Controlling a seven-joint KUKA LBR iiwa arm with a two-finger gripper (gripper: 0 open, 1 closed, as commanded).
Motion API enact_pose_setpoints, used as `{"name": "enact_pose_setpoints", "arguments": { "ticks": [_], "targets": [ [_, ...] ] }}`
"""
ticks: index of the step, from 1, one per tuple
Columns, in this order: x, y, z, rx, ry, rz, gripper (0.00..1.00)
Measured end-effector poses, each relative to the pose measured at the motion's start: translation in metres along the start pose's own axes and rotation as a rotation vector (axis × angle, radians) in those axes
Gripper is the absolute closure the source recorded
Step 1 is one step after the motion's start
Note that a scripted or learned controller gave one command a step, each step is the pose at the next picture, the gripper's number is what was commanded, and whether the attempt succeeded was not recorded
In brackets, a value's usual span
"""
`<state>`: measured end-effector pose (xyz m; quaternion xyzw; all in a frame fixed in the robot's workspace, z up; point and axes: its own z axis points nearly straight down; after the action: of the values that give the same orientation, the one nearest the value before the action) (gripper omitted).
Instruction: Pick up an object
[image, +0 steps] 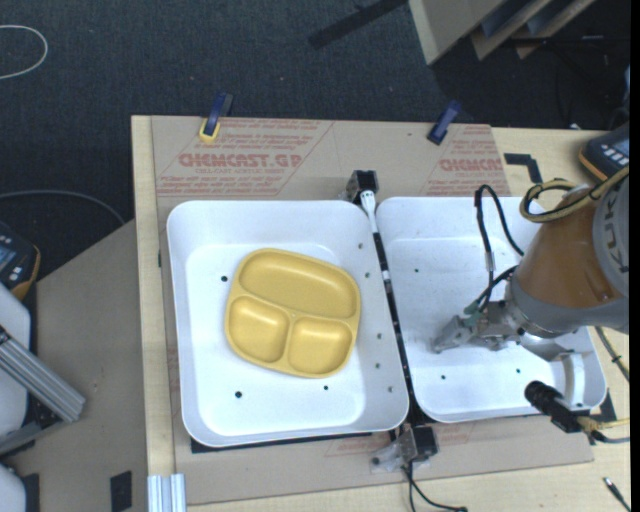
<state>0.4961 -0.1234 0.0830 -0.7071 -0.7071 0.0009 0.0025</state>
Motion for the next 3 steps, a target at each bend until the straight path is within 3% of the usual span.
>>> {"name": "enact_pose_setpoints", "arguments": {
  "ticks": [1, 3],
  "targets": [
    [-0.001, 0.001, -0.012, -0.005, -0.002, 0.002, 1.0],
    [-0.006, 0.008, -0.109, -0.011, -0.005, -0.001, 1.0]
  ]
}}
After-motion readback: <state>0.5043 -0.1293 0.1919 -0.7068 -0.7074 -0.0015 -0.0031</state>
